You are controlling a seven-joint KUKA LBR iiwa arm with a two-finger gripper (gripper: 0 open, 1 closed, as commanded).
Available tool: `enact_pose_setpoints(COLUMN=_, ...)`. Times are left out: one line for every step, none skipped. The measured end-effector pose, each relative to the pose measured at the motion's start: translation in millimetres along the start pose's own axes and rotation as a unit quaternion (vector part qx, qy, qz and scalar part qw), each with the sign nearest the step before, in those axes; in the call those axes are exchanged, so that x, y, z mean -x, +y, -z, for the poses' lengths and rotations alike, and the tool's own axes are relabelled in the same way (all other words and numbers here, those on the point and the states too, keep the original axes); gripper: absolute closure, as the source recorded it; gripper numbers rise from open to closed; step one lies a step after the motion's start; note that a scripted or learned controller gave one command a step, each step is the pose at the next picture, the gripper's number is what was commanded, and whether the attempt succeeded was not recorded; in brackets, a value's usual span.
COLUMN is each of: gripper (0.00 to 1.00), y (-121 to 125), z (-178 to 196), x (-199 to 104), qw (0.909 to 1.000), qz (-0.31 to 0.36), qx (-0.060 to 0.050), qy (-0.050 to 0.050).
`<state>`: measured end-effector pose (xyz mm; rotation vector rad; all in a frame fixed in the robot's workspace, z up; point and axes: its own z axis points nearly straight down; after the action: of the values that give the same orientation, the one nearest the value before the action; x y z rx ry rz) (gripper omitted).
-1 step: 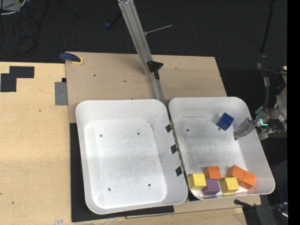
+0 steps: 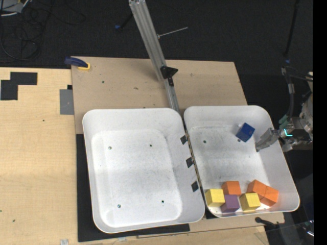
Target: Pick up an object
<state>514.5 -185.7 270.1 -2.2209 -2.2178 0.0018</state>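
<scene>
Jaws (image 2: 266, 138) hung at the right bin's (image 2: 276, 160) rim near the blue cube (image 2: 246, 131); their spread was indiscernible.

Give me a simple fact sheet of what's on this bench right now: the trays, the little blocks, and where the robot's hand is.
left bin: shallow, white, no blocks seen in it
right bin: shallow, white, holds all the blocks
blue block: alone, near the right bin's far right side
clustered blocks: near edge of the right bin; two yellow, one purple, orange ones
gripper: at the right bin's right rim, beside the blue block, nothing seen held
finger state: cannot tell
</scene>
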Motion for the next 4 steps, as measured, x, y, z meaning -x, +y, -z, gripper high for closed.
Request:
enact_pose_setpoints(gripper=0.00, y=9.5, z=-54.3, x=-3.2, qw=1.0000, qz=0.000, qx=-0.003, qy=0.001)
enact_pose_setpoints(gripper=0.00, y=15.8, z=-115.5, x=-1.9, qw=1.0000, qz=0.000, qx=-0.003, qy=0.001)
enact_pose_setpoints(gripper=0.00, y=24.2, z=-166.8, x=-6.1, qw=1.0000, qz=-0.001, qx=-0.003, qy=0.001)
enact_pose_setpoints(gripper=1.00, y=24.2, z=-154.1, x=-4.1, qw=1.0000, qz=-0.005, qx=-0.001, qy=0.000)
